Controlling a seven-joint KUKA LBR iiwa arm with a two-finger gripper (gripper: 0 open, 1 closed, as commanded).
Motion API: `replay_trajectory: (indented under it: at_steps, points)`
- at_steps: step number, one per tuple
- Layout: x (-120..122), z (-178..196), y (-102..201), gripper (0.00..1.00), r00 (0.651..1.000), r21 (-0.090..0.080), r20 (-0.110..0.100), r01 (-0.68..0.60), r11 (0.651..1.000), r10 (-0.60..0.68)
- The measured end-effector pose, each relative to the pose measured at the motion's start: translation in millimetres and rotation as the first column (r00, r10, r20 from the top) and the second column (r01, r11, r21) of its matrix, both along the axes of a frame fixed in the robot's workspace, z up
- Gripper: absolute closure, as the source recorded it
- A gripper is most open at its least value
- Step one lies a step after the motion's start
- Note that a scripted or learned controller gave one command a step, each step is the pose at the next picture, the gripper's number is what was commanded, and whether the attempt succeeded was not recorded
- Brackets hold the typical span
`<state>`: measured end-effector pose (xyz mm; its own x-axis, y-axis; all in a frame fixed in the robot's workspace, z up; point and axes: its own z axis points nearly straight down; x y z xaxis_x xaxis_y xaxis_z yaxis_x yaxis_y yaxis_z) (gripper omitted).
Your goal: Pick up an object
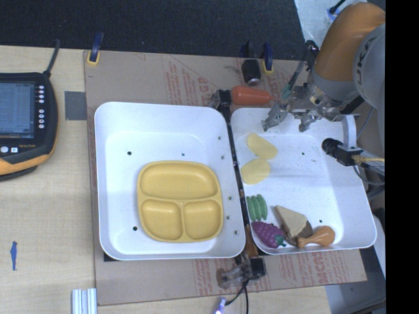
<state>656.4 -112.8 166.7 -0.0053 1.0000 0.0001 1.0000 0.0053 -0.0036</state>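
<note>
Yellow food pieces (262, 146) lie in the right bin (340, 195), near its back left corner, one just in front of the other (255, 171), and they are your nearest targets. You see the gripper (291, 119) hanging over the bin's back edge, fingers spread apart and holding nothing. From it, the upper yellow piece sits forward and slightly left, its long axis running diagonally across the bin floor. The arm (347, 44) leans in from the back right, orange band uppermost, wrist pointing downward. Expect a short forward reach and a descent.
</note>
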Motion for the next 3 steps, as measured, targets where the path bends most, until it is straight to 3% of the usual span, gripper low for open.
replay_trajectory:
  at_steps: [2, 3]
  points:
    - [0, -8, 5, 0.0, 1.0, -0.001, -0.001, 0.0, 1.0, 0.0]
    - [-11, -75, 13, 0.0, 1.0, -0.001, -0.001, 0.001, 1.0, -0.001]
